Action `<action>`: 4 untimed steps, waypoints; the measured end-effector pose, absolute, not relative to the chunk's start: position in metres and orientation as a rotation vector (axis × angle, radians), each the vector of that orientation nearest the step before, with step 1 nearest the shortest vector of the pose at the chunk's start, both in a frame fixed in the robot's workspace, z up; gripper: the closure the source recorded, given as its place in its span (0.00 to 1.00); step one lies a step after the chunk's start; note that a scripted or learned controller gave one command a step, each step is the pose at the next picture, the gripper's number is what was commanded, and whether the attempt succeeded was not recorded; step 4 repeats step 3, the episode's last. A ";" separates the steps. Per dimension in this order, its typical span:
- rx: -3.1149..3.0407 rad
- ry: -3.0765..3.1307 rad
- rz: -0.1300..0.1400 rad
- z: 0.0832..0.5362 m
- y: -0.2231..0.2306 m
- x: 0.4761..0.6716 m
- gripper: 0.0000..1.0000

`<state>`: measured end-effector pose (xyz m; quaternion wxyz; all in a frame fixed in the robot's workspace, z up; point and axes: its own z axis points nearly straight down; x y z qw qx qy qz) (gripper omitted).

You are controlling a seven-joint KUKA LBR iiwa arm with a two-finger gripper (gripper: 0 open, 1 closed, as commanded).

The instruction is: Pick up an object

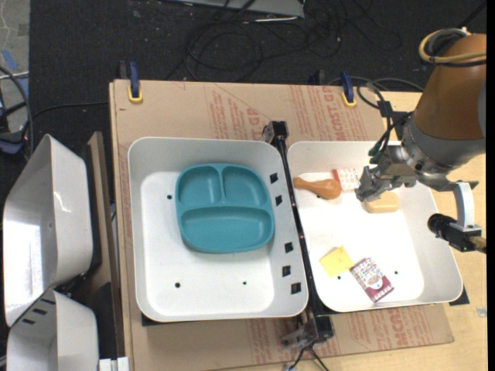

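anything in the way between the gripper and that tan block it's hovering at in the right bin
Nothing visible stands between them. The gripper is right at the tan block, over its upper left edge. The nearest neighbours, an orange drumstick-shaped toy and a small white-and-red packet, lie to its left, apart from the block.

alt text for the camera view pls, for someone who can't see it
A grey and orange robot arm reaches from the right, its gripper low over a tan block in the right bin, which also holds an orange drumstick-shaped toy, a yellow square and a small packet. The left bin holds a teal divided plate.
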<state>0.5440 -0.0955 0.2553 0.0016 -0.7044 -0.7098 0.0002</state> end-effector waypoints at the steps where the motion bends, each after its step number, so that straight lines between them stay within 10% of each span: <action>1: -2.211 -2.228 0.000 0.241 -0.046 0.539 1.00; 4: -2.209 -2.230 0.000 0.251 0.062 0.517 1.00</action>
